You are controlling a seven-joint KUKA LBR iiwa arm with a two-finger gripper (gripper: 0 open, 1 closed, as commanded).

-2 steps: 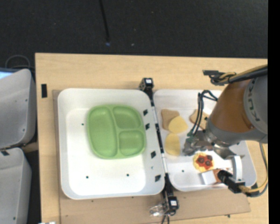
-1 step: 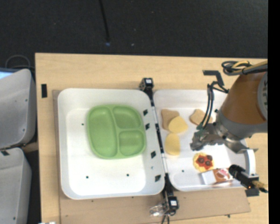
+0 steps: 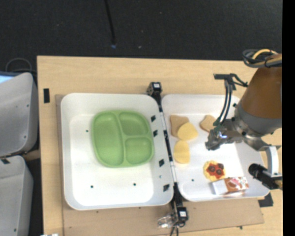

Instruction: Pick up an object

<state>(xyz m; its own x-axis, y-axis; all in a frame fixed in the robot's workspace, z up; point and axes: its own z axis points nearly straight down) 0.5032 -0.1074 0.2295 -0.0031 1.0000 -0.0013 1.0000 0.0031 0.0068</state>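
Gripper (image 3: 216, 140) low over right bin (image 3: 196, 193), between tan piece (image 3: 207, 123) and pizza toy (image 3: 214, 169); grip state cannot tell. Yellow pieces (image 3: 187, 132) and (image 3: 182, 152) just left, brown piece (image 3: 176, 123) behind them, red packet (image 3: 232, 185) near front rim. Green tray (image 3: 123, 139) in left bin (image 3: 78, 186). Risk: descent lands on bare floor between items, closing on nothing; flat pieces may slide away.

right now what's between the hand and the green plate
In the camera view, two yellow pieces and the bins' shared rim lie between the hand and the green plate.
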